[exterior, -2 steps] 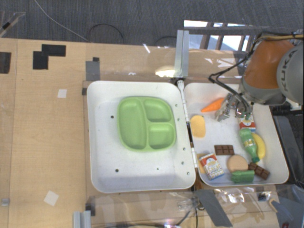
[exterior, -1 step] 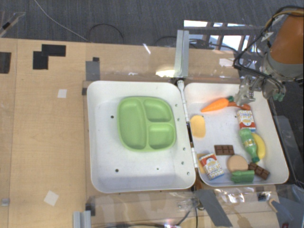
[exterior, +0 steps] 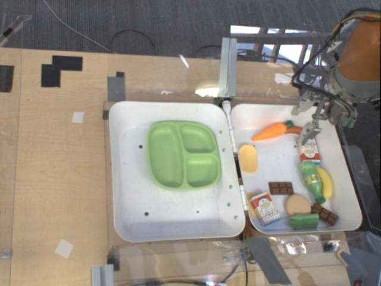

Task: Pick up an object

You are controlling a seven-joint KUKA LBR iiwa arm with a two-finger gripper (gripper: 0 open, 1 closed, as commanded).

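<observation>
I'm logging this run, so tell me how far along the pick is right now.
Early stage. Nothing looks picked: the carrot, green bottle, banana and chocolate bar all lie in the right bin. In hand: the gripper hangs over that bin's far right corner, just above the bottle's top end. Left: closing on an object and lifting it.

Gripper [exterior: 312, 126] hung over far right of right bin [exterior: 351, 177], just above green bottle [exterior: 311, 171]; carrot [exterior: 271, 131] lay to its left. Banana [exterior: 325, 183] touched bottle. Left bin [exterior: 128, 201] held green divided plate [exterior: 182, 154].
</observation>
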